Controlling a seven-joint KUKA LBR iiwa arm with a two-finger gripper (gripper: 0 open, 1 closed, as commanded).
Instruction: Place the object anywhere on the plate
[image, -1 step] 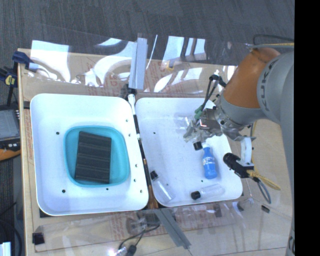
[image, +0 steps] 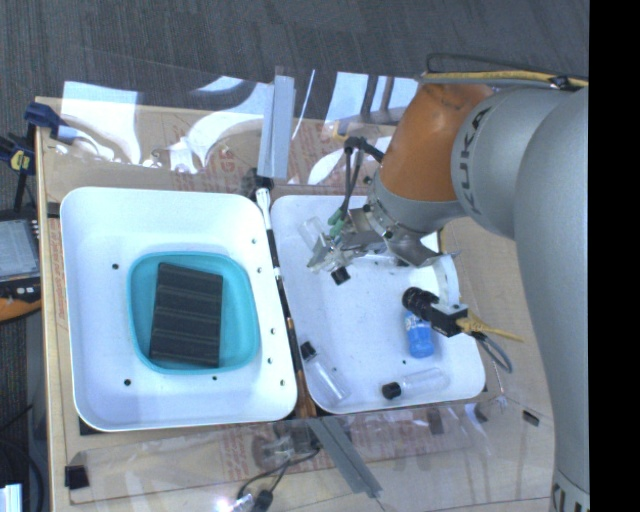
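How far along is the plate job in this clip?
Possibly done: a dark ribbed block already lies on the blue plate in the left bin. The pincer hovers over the right bin, where the blue item remains.

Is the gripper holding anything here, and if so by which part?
Cannot be told. The gripper sits over the right bin, its tips blurred; the blue plate in the left bin already bears a dark ridged block.
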